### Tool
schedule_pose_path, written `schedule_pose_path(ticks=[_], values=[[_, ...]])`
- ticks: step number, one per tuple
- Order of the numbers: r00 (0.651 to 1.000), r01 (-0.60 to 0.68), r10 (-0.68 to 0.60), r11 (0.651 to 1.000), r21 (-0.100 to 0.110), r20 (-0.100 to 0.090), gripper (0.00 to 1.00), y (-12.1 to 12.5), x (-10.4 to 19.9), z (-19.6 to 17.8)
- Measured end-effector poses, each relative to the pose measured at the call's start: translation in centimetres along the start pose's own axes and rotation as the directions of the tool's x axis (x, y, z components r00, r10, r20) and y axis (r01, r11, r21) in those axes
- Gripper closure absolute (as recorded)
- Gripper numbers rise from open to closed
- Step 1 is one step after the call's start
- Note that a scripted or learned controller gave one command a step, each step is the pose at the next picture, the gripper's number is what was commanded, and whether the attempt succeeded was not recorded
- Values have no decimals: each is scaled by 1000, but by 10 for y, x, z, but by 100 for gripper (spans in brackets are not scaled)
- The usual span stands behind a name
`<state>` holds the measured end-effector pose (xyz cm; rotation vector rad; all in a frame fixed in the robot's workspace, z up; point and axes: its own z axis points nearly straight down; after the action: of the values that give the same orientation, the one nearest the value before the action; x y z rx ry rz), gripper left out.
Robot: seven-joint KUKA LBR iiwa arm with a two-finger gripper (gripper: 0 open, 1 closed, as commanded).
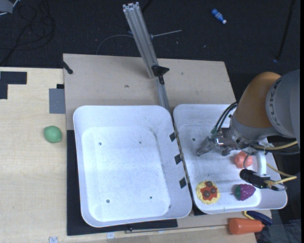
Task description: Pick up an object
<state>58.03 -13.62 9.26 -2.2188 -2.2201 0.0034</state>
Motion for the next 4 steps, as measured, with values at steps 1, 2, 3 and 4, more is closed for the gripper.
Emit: schedule_pose_path(ticks=[1,2,3,4], values=[[1000,-3,3,1000,-3,0,100,1,-1,-12],[1000,-1,1,1000,-8,1,100,-1,3,-73],[1000,-1,1,1000,-7,1,100,1,5,-115],[1000,-1,1,1000,-8,1,100,-2,-4,-174]])
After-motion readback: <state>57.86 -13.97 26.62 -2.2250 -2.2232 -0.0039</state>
